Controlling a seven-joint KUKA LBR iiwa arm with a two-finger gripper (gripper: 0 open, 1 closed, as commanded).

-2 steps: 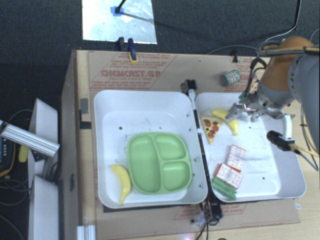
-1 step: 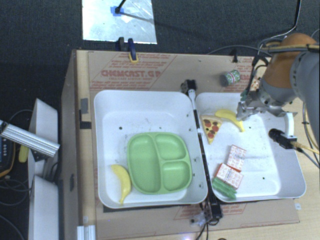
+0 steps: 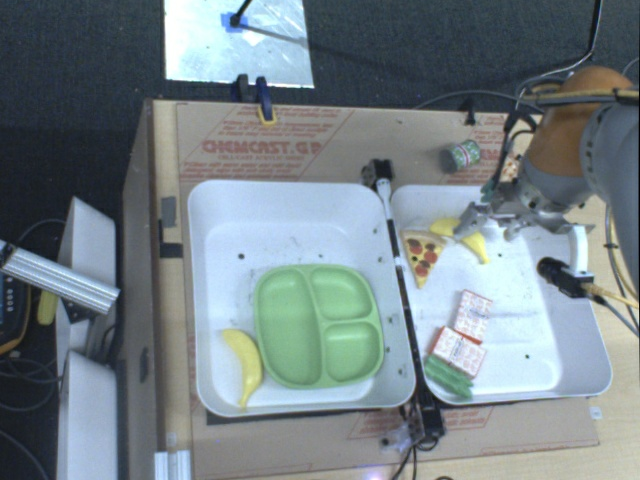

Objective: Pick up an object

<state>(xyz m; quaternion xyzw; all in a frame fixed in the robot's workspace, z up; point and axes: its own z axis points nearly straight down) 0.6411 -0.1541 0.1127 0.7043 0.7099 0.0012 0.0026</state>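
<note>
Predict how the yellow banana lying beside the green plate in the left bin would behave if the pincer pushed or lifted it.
The banana looks like a smooth moulded toy, so probably stiff, light and somewhat slippery. Its curve suggests it would pivot or spin rather than slide straight. Lying close beside the green plate near the bin wall, it may be awkward to grip.

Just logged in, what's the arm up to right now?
The arm has its end effector low in the right bin, right by a yellow banana and a pizza slice. Nothing is visibly lifted. Two small cartons lie nearer the front. The left bin has a green divided plate and another banana.
</note>
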